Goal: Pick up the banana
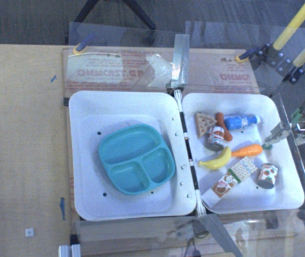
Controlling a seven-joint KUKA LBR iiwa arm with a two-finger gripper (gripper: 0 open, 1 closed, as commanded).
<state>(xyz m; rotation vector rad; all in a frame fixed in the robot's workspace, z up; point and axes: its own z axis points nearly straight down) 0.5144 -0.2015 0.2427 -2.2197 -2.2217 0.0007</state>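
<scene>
The banana [216, 160] lies in the right bin [286, 197], near its left wall, touching the carrot [247, 150]. The gripper [282, 133] hangs over the bin's right edge; I cannot tell its state.

You see two shallow white bins [82, 111], one teal divided tray [136, 158], one yellow banana [216, 160], one orange carrot [247, 150], one blue bottle [240, 122].

Yellow banana [216, 159], orange carrot [247, 151], blue bottle [240, 122], teal divided plate [136, 158], white bins [82, 159].
</scene>
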